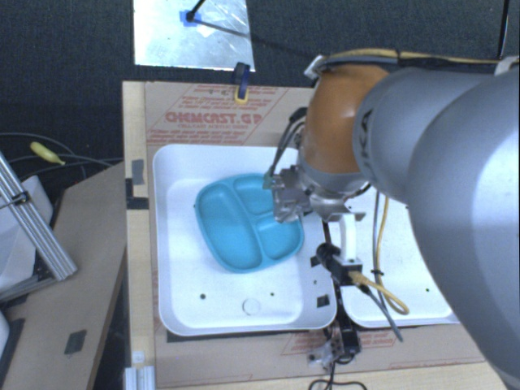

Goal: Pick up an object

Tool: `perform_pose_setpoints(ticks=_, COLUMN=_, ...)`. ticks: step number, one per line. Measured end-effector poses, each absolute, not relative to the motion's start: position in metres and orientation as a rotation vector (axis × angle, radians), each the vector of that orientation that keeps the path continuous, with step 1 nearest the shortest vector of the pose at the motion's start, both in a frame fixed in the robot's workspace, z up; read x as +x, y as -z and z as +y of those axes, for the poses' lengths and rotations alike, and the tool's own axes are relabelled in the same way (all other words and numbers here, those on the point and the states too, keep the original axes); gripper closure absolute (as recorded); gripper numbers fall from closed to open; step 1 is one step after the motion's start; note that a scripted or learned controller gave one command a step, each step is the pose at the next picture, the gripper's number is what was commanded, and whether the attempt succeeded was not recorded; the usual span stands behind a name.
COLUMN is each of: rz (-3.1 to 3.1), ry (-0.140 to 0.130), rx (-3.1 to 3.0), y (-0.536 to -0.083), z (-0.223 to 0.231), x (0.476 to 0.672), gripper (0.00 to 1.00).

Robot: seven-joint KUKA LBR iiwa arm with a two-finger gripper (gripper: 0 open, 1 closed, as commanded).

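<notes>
A blue plastic divided tray (244,227) lies in the left white bin (179,218), slightly tilted, filling the bin's middle. My gripper (286,204) comes down from the large grey and orange arm over the tray's right edge, near the upper right compartment. Its fingers are hidden against the metal wrist block and the tray rim. Whether anything is held between them is hidden too.
The right white bin (406,291) lies mostly under the arm. A yellow cable (388,296) and black bracket hang over the wall between the bins. Brown cardboard (211,112) lies behind the bins. A small clear disc (251,305) rests on the left bin's front floor.
</notes>
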State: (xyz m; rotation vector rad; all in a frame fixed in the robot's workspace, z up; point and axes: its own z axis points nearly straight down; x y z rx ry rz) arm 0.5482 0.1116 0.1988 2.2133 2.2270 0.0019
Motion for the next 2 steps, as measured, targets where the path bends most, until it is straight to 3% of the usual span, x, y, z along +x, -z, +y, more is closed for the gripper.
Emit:
perform_pose_setpoints(ticks=1, rz=2.230, ry=-0.026, rx=2.206, y=-0.350, z=0.150, x=0.498, gripper=1.00)
perform_pose_setpoints(ticks=2, rz=2.230, ry=0.002, rx=2.215, y=-0.292, z=0.174, x=0.486, gripper=1.00)
